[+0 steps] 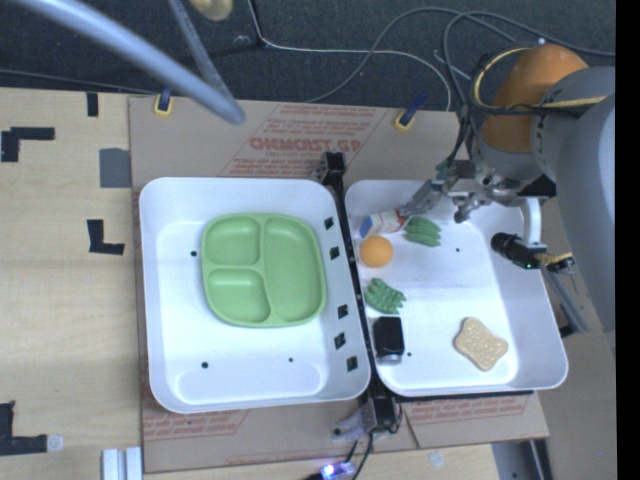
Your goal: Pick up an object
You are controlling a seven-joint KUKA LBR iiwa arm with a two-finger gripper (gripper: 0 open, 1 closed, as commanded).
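Note:
The right bin (520, 298) holds several small objects. An orange ball (376, 252) lies near its left wall, with a small white tube (384, 224) just behind it. A green leafy piece (423, 232) sits right of the ball and another green piece (384, 294) lies below it. A black block (388, 336) rests at the front left, and a tan biscuit-like piece (480, 344) at the front right. My gripper (440, 205) hangs open over the bin's back part, just above the upper green piece, with nothing between its fingers.
The left bin (170, 298) holds a green divided plate (265, 268). A black divider (345, 268) runs between the two bins. The arm's orange band (530, 83) and grey body (600, 188) fill the right side. Cables (400, 38) trail behind the bins.

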